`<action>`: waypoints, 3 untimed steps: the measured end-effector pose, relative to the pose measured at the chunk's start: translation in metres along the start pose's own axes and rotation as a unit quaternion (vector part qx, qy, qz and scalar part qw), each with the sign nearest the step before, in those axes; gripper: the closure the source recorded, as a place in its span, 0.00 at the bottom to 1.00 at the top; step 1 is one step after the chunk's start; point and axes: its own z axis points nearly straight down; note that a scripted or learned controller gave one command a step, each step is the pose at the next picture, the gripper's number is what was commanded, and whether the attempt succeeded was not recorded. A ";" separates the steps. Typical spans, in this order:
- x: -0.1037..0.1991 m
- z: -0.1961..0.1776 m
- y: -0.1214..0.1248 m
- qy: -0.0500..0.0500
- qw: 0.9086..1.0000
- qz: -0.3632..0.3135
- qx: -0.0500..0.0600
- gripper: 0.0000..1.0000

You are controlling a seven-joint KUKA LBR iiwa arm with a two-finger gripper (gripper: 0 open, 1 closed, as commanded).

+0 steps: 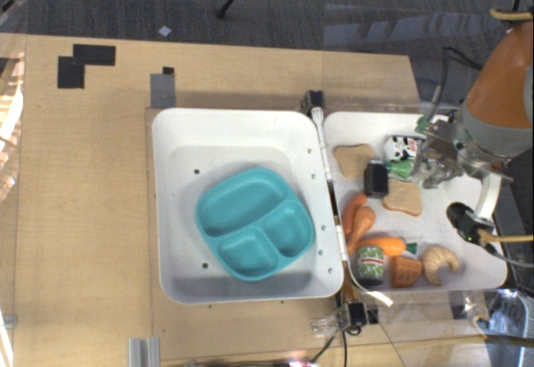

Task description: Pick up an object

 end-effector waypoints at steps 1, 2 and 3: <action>0.024 0.016 -0.035 -0.003 0.989 0.146 0.008 1.00; 0.021 0.009 -0.056 -0.005 0.944 0.331 0.008 1.00; 0.018 -0.053 -0.053 -0.005 0.872 0.489 0.006 1.00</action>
